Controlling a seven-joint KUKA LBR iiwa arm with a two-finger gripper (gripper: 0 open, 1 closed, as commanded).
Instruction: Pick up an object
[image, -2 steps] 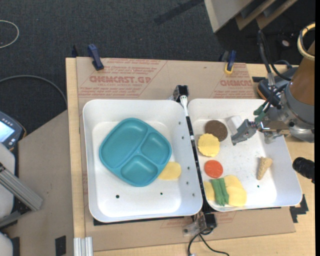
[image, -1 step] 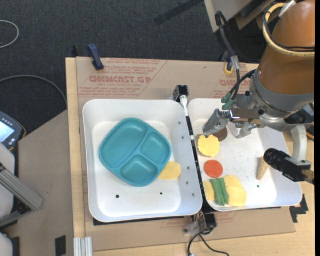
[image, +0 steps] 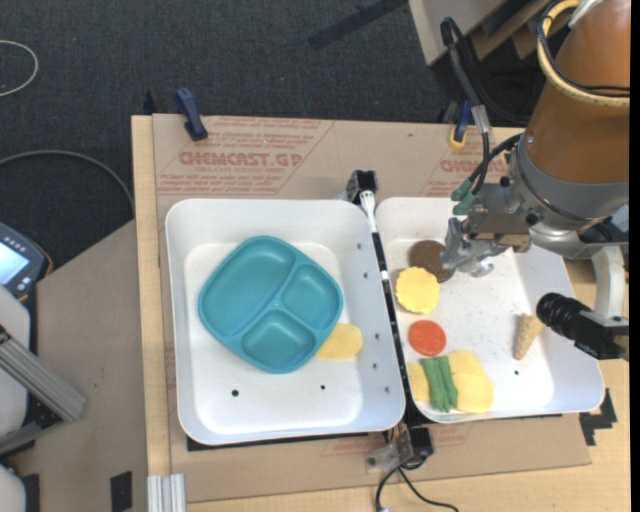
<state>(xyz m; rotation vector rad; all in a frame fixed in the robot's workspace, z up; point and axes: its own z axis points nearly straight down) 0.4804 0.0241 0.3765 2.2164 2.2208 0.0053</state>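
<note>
The claw (image: 462, 262) hangs low in the right bin (image: 560, 400), near its back left corner, just over a brown disc (image: 428, 256); whether it is wide or narrow I cannot tell. That disc looks like light, stiff toy food, thin and flat, so I'd guess it wants pinching across its rim. Just in front lies a yellow wavy slice (image: 417, 290), then a red round (image: 428, 337).

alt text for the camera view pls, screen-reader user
The gripper hangs low in the right bin, beside a brown disc and a ruffled yellow piece. Nearer the front lie a red slice, green beans and a cone. The left bin holds a teal divided plate.
</note>
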